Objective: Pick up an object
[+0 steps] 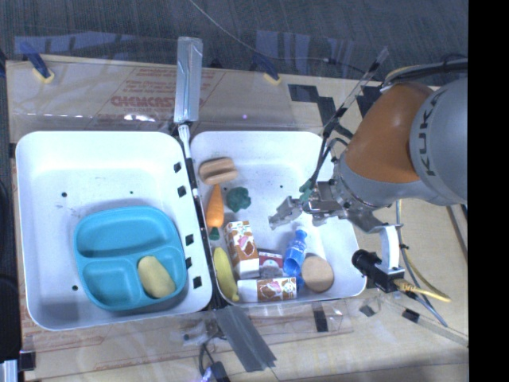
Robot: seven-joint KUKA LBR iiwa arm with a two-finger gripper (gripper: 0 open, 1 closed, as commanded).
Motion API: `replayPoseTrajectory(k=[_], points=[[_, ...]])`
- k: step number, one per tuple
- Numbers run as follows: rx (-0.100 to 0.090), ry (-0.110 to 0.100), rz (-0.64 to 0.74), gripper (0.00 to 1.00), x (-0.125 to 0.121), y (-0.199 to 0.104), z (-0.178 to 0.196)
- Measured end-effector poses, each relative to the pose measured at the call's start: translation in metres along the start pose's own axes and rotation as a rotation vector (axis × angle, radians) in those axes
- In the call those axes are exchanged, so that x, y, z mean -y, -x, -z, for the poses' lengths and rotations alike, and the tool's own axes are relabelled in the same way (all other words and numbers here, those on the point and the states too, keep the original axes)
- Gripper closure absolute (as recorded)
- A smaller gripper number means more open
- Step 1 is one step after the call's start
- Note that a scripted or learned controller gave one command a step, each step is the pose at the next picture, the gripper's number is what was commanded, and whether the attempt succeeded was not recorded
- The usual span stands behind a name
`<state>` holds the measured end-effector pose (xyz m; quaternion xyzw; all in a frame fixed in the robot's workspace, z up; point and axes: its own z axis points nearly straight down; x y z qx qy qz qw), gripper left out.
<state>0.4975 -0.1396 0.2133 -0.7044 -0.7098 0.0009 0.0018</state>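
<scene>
Table, right bin (pixel 262 146) cluttered; gripper (pixel 288 211) over blue bottle (pixel 295 252), jaws apart, nothing held. Risk: snagging juice carton (pixel 241 245) or round bun (pixel 317 273) alongside, grasp slipping.

Bare floor in my right bin (pixel 262 146) is along the top wall & around me. Lower left is jammed: hot dog (pixel 218 169), carrot (pixel 215 205), green lump (pixel 238 199), carton (pixel 241 245), banana (pixel 224 273), blue bottle (pixel 295 253), tan ball (pixel 317 273). Left bin (pixel 48 165): blue tray (pixel 119 237) w/ potato (pixel 157 277), top half bare.
</scene>
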Motion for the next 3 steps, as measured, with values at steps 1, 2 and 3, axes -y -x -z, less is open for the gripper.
replayPoseTrajectory(k=[1, 2, 3], points=[[0.004, 0.008, 0.157, 0.0, 0.012, 0.047, -0.113], [0.002, 0.009, 0.164, 1.0, 0.011, 0.046, -0.102], [0.001, 0.007, -0.029, 1.0, -0.019, -0.005, 0.002]])
